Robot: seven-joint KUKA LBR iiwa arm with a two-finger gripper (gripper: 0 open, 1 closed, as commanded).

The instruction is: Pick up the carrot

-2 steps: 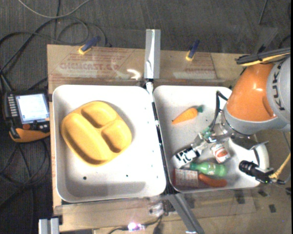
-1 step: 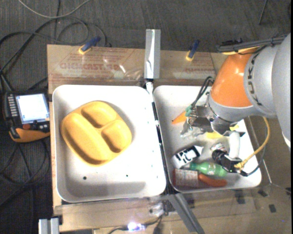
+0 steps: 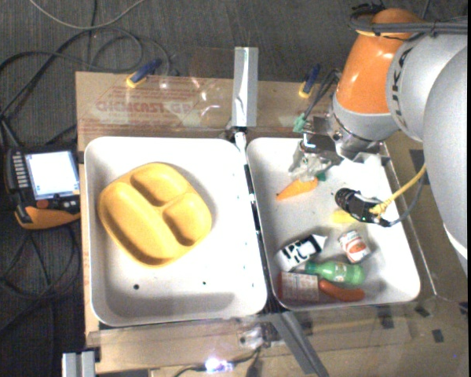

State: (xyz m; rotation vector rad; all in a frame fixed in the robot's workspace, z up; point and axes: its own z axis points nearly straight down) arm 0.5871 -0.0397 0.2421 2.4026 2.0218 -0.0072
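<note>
Hand: the hand [image 3: 311, 162] hangs low in the right bin [image 3: 392, 289]; whether it grips anything, I cannot tell.
Carrot: the carrot [image 3: 297, 188] lies on the bin floor right under the hand, its leafy end touching or just beneath the hand.
Other items: a green bottle [image 3: 337, 272] and a small can [image 3: 354, 247] lie well below the hand.
Left bin: a yellow divided plate [image 3: 155, 212] sits far to the hand's left.
</note>
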